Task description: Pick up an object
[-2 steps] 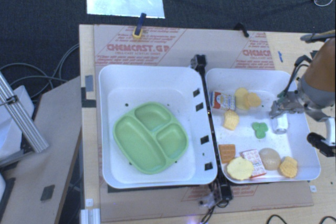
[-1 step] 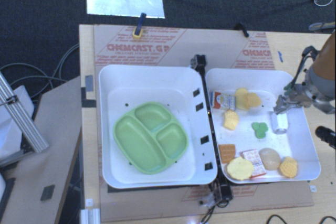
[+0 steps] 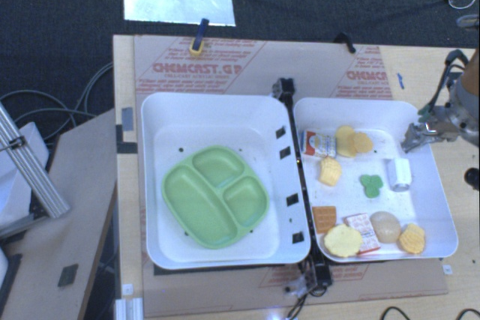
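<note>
The right bin [image 3: 431,183] holds several small food toys: a red-and-white packet [image 3: 316,142], two yellow rounds [image 3: 352,141], a yellow chunk [image 3: 330,171], a green piece [image 3: 370,184], a white cylinder [image 3: 400,172], a cracker [image 3: 324,218], a yellow disc [image 3: 343,240], a red-and-white card [image 3: 361,229], a pale ball [image 3: 385,225] and a waffle piece [image 3: 412,238]. My gripper [image 3: 417,136] hangs over the bin's upper right rim, up and to the right of the white cylinder. Nothing shows between its fingers.
The left bin [image 3: 172,120] holds a green three-part plate [image 3: 216,195]. A black divider with clips [image 3: 294,168] joins the two bins. Cardboard lies under both. A grey metal rail [image 3: 30,168] stands at the far left.
</note>
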{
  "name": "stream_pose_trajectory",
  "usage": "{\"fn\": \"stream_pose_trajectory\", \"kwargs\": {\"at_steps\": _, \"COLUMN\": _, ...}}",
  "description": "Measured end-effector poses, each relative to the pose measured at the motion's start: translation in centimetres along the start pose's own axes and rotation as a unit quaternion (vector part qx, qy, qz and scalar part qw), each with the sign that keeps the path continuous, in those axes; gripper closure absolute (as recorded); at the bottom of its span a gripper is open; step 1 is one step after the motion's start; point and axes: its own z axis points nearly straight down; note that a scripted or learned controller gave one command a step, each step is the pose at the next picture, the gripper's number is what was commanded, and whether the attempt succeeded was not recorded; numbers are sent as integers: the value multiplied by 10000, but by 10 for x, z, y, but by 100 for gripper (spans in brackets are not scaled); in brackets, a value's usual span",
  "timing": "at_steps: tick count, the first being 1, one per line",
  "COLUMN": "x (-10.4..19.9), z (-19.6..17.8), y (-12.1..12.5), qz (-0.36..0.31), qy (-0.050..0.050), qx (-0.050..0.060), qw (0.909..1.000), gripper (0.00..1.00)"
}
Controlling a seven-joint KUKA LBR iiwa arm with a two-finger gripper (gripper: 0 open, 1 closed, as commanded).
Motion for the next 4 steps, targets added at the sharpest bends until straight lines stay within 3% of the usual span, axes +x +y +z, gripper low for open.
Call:
{"fn": "stream_pose_trajectory", "kwargs": {"at_steps": 1, "x": 0, "z": -21, "y": 1, "qz": -1, "qy": 4, "qx": 7, "qw": 10000, "gripper": 100}}
{"fn": "stream_pose_trajectory", "kwargs": {"at_steps": 2, "x": 53, "z": -14, "y": -16, "qz": -17, "qy": 23, "qx": 32, "qw": 10000, "gripper": 100}}
{"fn": "stream_pose_trajectory", "kwargs": {"at_steps": 4, "x": 159, "z": 1, "y": -29, "qz": -23, "qy": 24, "qx": 33, "qw": 10000, "gripper": 100}}
